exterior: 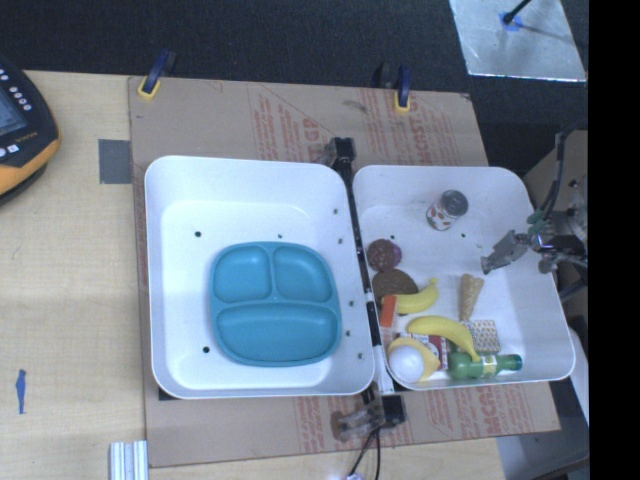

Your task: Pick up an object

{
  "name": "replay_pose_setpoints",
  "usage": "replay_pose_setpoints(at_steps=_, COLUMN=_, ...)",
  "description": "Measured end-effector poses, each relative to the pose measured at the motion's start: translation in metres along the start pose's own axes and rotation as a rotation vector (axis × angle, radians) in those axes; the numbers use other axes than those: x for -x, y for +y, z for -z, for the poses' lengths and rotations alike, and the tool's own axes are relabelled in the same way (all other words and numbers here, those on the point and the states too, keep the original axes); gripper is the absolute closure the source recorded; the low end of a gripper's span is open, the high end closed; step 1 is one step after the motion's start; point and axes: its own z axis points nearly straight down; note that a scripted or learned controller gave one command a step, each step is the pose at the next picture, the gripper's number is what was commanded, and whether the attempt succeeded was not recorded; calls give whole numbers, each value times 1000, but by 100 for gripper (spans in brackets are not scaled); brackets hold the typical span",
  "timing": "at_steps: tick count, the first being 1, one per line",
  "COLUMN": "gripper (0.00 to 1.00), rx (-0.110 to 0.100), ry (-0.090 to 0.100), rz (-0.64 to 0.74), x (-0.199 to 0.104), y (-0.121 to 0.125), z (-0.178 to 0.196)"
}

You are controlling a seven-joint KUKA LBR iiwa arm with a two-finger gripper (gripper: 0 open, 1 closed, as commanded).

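My gripper (500,256) reaches in from the right edge and hovers over the right side of the right bin (520,193), with nothing visibly in it. Just left of and below it lies a tan ice-cream cone (469,295). A small tin can (446,209) stands at the bin's back. Two brown cookies (383,255) lie near the left wall, beside a yellow banana (421,297). At the front sit a second banana (445,330), a waffle square (484,335), a green bottle (481,365), a white egg (405,361) and an orange carrot piece (387,309).
The left bin (180,198) holds a blue divided plate (275,302). Both bins rest on a cardboard sheet (290,118) clamped at the back. A yellow and black device (20,128) lies at the bench's far left edge.
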Motion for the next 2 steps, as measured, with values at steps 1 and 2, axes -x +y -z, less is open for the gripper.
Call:
replay_pose_setpoints(at_steps=1, gripper=0, rx=-4, ry=1, rz=3, x=-16, y=15, z=-51)
replay_pose_setpoints(at_steps=2, gripper=0, rx=2, ry=-2, rz=5, x=-16, y=91, z=-134)
